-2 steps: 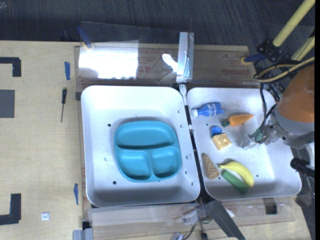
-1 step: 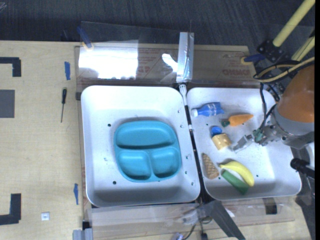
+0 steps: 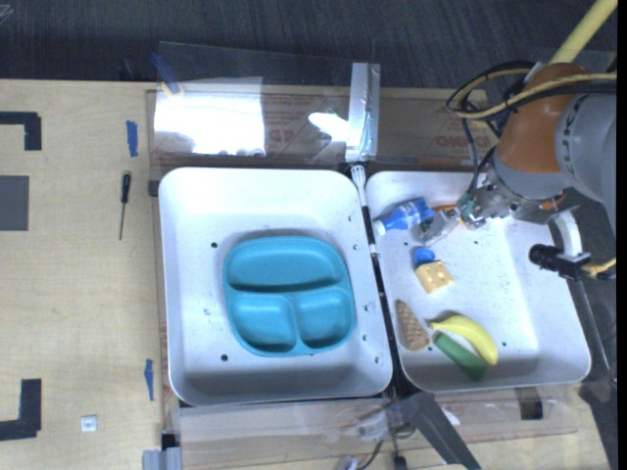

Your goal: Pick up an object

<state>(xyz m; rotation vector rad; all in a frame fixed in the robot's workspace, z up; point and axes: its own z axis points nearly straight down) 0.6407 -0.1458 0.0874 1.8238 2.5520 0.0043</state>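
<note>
The right bin (image 3: 519, 302) holds several small items. A blue and white packet (image 3: 402, 213) lies at its back left corner. In front of it sits a small yellow block with a blue cap (image 3: 431, 273). A brown waffle-textured piece (image 3: 411, 326) and a yellow and green banana (image 3: 466, 342) lie near the front edge. My gripper (image 3: 439, 225) is low in the back of this bin, just right of the blue packet and touching or nearly touching it. The arm's grey body and orange band (image 3: 534, 135) hang above the bin's back right.
The left bin (image 3: 186, 262) holds a blue divided plate (image 3: 288, 294). A clear plastic sheet (image 3: 255, 116) stands behind the bins. Black cables (image 3: 480, 96) loop beside the arm, and a black fitting (image 3: 554, 257) juts over the right bin's right side.
</note>
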